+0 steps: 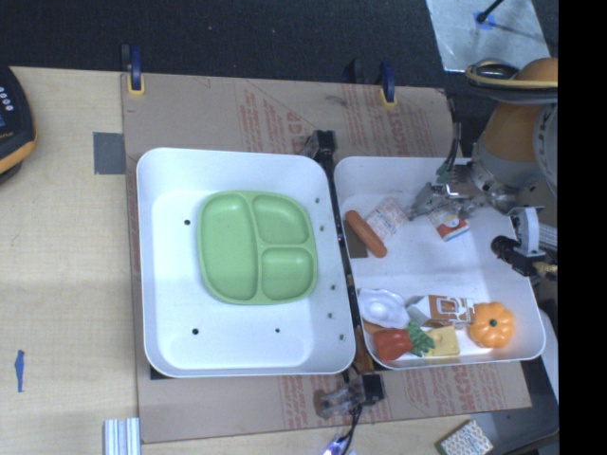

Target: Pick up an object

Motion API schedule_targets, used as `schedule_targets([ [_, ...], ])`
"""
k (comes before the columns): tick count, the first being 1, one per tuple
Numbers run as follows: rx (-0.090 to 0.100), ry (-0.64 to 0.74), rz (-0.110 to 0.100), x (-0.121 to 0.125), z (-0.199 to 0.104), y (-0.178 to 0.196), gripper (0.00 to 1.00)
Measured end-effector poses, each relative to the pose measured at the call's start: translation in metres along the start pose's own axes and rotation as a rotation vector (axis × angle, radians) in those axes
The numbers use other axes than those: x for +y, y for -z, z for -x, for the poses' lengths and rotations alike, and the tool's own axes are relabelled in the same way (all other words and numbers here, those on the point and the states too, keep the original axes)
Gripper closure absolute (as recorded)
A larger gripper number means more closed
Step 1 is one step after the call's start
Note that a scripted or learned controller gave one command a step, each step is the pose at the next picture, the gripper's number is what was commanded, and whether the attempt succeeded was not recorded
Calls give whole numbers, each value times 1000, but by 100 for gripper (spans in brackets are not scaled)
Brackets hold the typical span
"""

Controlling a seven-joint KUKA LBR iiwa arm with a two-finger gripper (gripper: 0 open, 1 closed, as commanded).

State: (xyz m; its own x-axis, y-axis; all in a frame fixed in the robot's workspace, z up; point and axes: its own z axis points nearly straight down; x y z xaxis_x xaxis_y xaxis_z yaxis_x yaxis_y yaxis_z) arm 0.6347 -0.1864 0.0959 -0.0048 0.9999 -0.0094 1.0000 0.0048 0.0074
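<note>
While the left bin (pixel 161 254) holds 1 green plate (pixel 256 246), the right bin (pixel 493 282) carries a sausage (pixel 365 233) and pumpkin (pixel 491 325). Both sit on cardboard (pixel 237 112) over the table (pixel 57 254). Whether the hand (pixel 438 195) is open, I cannot tell.

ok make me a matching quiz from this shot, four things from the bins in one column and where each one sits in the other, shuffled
Things:
1. green divided plate
2. hot dog
3. orange pumpkin
4. tomato

Places:
A. near right corner of the right bin
B. middle of the left bin
C. near left corner of the right bin
D. left side of the right bin, beside the divider between the bins

Pairs: 1-B, 2-D, 3-A, 4-C
</note>
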Motion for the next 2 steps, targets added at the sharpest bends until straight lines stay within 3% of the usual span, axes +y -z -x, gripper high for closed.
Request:
schedule_targets([
  [1,4,0,-2,24,1,0,0],
  [2,8,-5,-18,-80,28,2,0],
])
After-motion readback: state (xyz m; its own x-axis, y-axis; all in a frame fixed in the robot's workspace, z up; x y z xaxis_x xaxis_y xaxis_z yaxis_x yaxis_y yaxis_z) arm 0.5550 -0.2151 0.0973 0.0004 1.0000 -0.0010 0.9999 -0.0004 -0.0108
